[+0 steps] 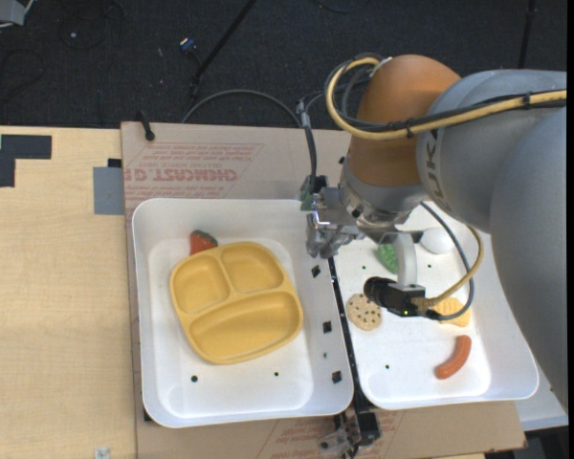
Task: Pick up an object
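Brown, with dark chips on it, a round cookie (364,312) lies flat in the right bin (497,371), close to the wall that this bin shares with the left bin (163,390). Just beside the cookie, on its right, a black part (394,295) at the end of the arm (488,161) hangs low over the bin floor. I cannot tell if the jaws are spread or pressed together, because the wrist covers them, and I see no object pinched there.

To the right of the black part lies a flat yellow-orange piece (456,311), partly under a cable. Nearer the front corner of the same bin lies a reddish-orange sausage (453,357), a little curved and apart from the other things. Toward the back of the bin, a green object (389,254) and a white object (438,240) are partly hidden under the arm.

The orange band (402,113) of the arm stands over the back edge of the right bin. The grey body of the arm comes in from the right.

In the left bin, a yellow plate (234,299) with three compartments lies in the middle. A small red thing with a green top (203,241) touches its back-left rim. Both bins stand on a sheet of cardboard (201,165) on the pale wooden surface (48,304).
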Robot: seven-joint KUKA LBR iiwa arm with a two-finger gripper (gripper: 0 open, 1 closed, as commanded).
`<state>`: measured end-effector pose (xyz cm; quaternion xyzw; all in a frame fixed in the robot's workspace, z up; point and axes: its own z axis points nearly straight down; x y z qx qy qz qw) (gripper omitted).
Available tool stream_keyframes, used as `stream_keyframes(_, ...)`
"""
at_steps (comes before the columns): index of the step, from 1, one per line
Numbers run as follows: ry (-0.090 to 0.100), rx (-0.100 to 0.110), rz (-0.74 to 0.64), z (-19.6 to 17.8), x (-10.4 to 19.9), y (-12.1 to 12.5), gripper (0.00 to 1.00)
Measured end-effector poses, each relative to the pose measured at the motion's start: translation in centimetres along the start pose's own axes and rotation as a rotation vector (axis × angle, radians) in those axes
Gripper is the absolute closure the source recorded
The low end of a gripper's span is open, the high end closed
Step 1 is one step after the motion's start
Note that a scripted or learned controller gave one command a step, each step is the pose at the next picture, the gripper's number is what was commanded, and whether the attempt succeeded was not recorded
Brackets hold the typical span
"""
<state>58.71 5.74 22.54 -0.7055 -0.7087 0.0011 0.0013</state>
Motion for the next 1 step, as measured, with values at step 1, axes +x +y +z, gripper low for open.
stream_keyframes(1, 0.0, -0.001, -0.001, 0.87, 5.27, 2.03, 1.0)
